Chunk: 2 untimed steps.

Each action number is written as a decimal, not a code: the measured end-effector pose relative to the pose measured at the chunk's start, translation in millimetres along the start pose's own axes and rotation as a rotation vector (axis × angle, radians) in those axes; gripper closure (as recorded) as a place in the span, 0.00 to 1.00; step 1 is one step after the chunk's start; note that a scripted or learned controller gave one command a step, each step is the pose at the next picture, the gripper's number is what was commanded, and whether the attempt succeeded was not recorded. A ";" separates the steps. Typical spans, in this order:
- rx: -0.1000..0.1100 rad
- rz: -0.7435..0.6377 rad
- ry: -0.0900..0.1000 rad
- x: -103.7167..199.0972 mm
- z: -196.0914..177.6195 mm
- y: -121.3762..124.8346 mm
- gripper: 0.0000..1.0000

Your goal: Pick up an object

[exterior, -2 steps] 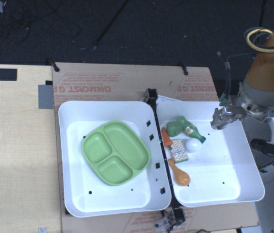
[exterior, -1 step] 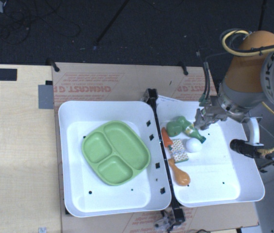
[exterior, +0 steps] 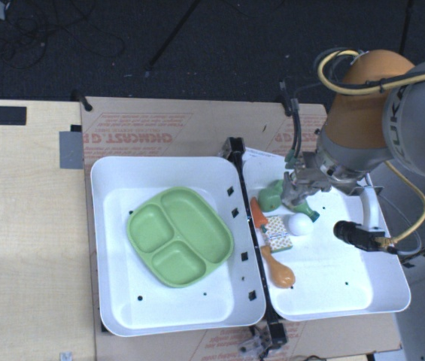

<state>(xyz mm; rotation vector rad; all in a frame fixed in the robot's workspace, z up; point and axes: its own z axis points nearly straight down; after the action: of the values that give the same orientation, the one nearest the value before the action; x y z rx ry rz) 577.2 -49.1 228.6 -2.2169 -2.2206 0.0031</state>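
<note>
Grey arm reaching from right, gripper (exterior: 296, 194) low over rt bin (exterior: 362, 292), nr white ball (exterior: 299, 225)

One fixed camera looks down from above the bench (exterior: 24, 224) at a slant; its gaze runs toward the far edge, where dark floor lies beyond the wood; both white bins — the left bin (exterior: 114, 292) and the right bin (exterior: 362, 292) — sit whole within the frame, at middling range; the arm (exterior: 362, 119) enters from the right side, cropped at the frame's edge.
</note>
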 end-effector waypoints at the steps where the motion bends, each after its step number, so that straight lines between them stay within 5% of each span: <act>1: -0.002 0.000 -0.001 50.7 -8.8 -1.3 1.00; 2: -0.001 -0.001 -0.001 104.3 -15.6 1.5 1.00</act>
<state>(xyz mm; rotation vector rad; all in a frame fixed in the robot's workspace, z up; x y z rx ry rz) 578.5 55.1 244.3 -2.2170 -2.2223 0.0026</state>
